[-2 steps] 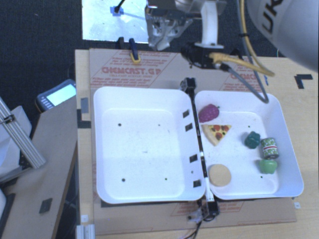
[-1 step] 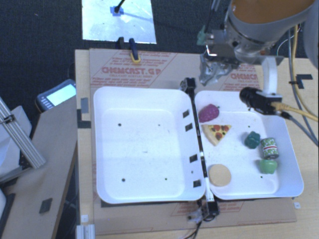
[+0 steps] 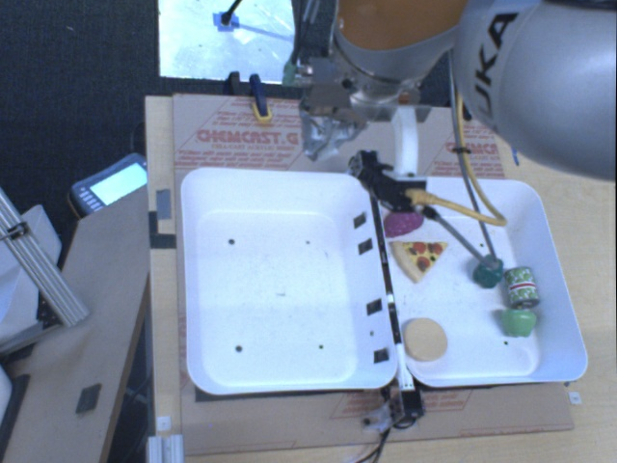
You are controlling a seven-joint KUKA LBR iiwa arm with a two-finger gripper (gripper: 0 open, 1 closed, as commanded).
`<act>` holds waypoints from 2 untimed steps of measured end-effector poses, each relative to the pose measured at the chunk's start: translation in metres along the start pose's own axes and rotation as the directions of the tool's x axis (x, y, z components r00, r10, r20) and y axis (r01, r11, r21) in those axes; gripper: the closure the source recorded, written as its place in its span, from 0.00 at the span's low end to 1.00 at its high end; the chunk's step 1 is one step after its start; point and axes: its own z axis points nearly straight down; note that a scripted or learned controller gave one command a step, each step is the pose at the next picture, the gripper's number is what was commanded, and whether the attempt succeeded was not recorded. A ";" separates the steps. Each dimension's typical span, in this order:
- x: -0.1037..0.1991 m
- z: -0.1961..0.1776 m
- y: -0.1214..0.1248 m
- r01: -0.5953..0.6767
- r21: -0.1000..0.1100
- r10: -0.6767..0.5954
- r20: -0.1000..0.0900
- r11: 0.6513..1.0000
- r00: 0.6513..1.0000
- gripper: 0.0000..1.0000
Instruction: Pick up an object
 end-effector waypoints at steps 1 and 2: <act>0.054 0.018 0.033 -0.001 -0.002 0.001 0.000 1.000 1.000 1.00; 0.047 -0.136 0.068 -0.003 -0.019 0.003 -0.004 1.000 1.000 1.00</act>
